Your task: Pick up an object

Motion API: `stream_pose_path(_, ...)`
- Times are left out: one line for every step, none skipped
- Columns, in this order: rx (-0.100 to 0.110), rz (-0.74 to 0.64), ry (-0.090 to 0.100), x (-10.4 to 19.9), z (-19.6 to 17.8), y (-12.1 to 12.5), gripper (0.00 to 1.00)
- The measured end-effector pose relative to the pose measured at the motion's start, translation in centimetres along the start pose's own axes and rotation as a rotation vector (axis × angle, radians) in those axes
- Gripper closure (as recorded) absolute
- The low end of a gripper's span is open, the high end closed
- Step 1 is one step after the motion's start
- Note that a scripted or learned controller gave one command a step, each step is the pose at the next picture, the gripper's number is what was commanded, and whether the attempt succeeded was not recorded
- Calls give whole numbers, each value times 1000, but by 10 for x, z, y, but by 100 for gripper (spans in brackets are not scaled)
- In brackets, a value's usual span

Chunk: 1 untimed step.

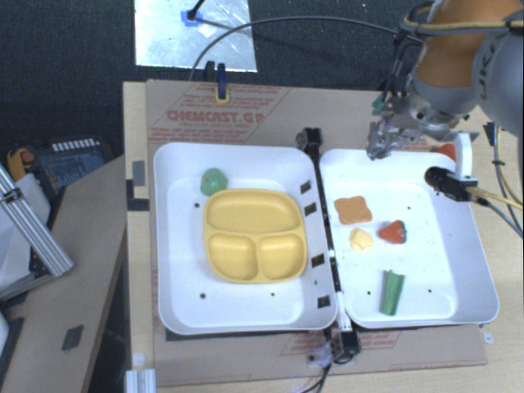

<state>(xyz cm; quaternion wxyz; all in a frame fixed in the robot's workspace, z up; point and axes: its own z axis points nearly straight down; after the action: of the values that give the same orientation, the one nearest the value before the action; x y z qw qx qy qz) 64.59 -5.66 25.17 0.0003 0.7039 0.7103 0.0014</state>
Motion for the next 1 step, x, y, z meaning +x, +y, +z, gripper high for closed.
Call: stream_pose_path(2,-1,1,62,7,-16,100)
